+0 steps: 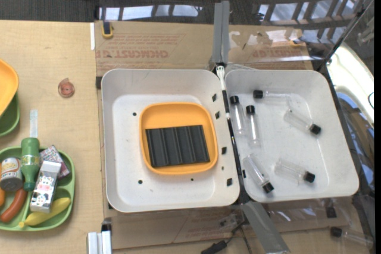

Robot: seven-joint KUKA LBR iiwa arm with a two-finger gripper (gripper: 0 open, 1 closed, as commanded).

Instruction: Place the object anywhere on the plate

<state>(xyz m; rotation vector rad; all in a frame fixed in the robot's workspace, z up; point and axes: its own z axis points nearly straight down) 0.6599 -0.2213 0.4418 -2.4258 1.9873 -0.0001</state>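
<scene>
Left of centre sits the left bin (110, 128); in its middle lies an orange plate (177, 113); a dark grey ribbed block (178, 146) lies flat on the plate, inside its rim; touching it on the right, the right bin (336, 128) holds several clear tubes (252, 125) with black caps, scattered apart; at the lower left of the frame a green tray (62, 211) of toy food rests on the table (53, 56); the state of the tool cannot be told.

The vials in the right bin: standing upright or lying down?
Lying down. Each clear vial shows its full length flat on the floor of the right bin, black caps pointing different ways.
</scene>
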